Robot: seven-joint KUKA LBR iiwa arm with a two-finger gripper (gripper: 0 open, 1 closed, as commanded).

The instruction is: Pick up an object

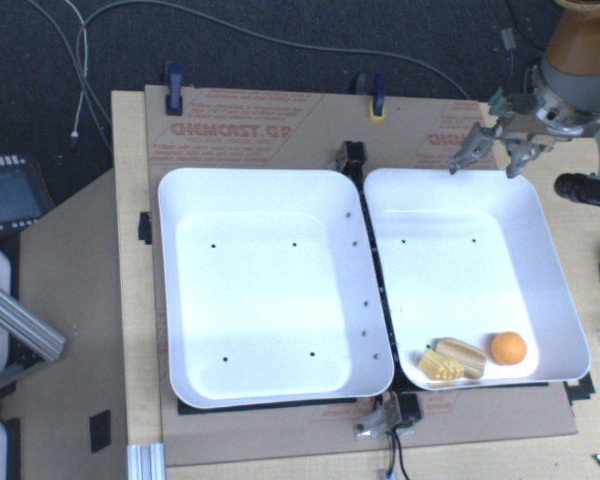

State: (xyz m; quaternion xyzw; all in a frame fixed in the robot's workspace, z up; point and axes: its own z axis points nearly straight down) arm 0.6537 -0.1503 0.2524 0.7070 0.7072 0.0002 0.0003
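Camera view looks down on 2 shallow white plastic bins set side by side on a tan board. The grey arm with its orange band [583,38] reaches in from the right, and its two-finger gripper [493,158] hangs over the far rim of the right bin [460,183] with fingers spread and nothing between them — a clear, raised station, probably chosen so the bin floor stays unobstructed. The left bin [265,193] offers no target. The pickable things sit well apart from the gripper, at the right bin's near edge: a small orange ball [508,348], and just beside it a tan bread-like roll [460,352] touching a pale yellow ridged piece [440,368] — likely settled there against the wall.
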